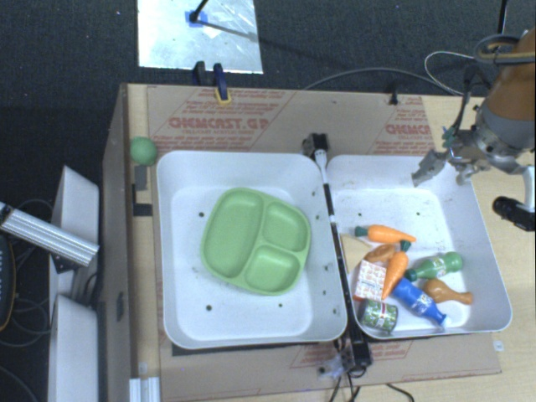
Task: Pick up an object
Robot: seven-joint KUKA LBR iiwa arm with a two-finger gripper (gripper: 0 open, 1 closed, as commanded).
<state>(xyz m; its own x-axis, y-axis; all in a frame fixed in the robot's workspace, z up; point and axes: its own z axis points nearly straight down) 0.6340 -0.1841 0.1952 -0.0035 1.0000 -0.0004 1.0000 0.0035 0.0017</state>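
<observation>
The right bin (469, 224) holds a pile of toy items at its near side: an orange carrot (381, 234), a second carrot (395, 272), a green bottle (435, 266), a blue bottle (416, 300), a brown drumstick shape (448, 291), a red-and-white box (369, 280) and a green can (379, 316). My gripper (444, 171) hangs over the bin's far right corner, well behind the pile. Its fingers are spread, open, with nothing between them.
The left bin (180, 308) carries a green divided plate (255, 241). A green ball (143, 150) sits on the bench beside that bin's far left corner. A black divider (331, 224) runs between the bins. Cables loop behind the arm at top right.
</observation>
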